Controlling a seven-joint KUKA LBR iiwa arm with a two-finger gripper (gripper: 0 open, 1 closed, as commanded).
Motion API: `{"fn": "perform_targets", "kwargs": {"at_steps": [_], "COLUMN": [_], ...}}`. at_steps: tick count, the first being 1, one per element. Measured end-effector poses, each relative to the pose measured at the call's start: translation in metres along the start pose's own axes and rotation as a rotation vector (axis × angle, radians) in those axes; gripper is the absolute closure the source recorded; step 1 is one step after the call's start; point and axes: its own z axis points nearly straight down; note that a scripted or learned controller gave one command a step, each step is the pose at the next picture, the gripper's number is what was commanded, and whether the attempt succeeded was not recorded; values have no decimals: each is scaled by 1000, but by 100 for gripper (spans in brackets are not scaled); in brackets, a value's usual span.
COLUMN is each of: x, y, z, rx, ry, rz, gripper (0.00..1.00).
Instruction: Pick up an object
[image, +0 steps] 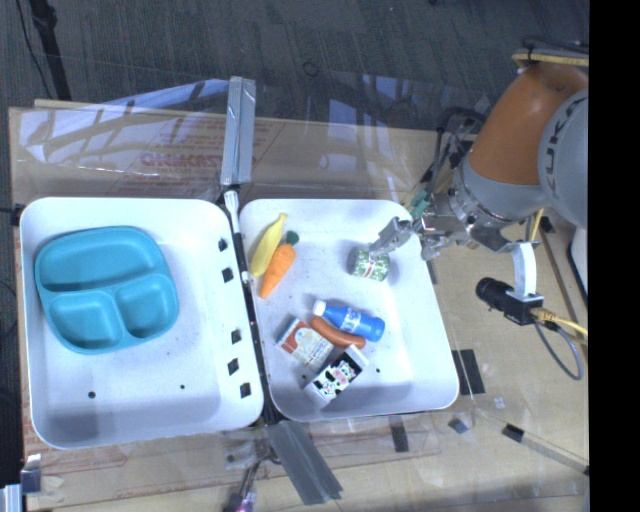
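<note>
— Two white bins sat side by side on the bench. What lay in the left bin (60, 400)?

— A blue sectioned plate (105, 288), three compartments, set toward the far left part. Nothing rested on it.

— And the right bin (425, 370)?

— Several things. A banana (267, 243) and a carrot (278, 268) lay touching each other near the divider, at the far side. A small green can (370, 264) lay on its side toward the far right part. Nearer the camera, a blue bottle (350, 320) with a white cap lay across the middle, with an orange sausage-like piece (335, 333) just beside it, against a small printed packet (305, 342). A black-and-white carton (335, 378) sat at the near edge of that cluster.

— Where was the arm?

— It reached in from the right, its orange band (515, 125) above the bin's far right corner. The gripper (392, 238) hung just over the green can, slanting down toward it.

— Did it hold the can?

— I could not tell. The fingers looked close to the can's upper end, perhaps touching, but whether they were spread or closed on anything was unclear at that angle. The can appeared to rest on the bin floor.
</note>
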Motion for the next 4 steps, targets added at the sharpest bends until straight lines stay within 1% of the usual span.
{"fn": "perform_targets", "kwargs": {"at_steps": [1, 2, 3, 4], "x": [1, -19, 19, 38], "y": [41, 65, 11, -61], "z": [100, 160, 161, 162], "rx": [1, -5, -1, -3], "ry": [0, -2, 1, 0], "rz": [-34, -13, -272, -323], "gripper": [0, 0, 0, 0]}}
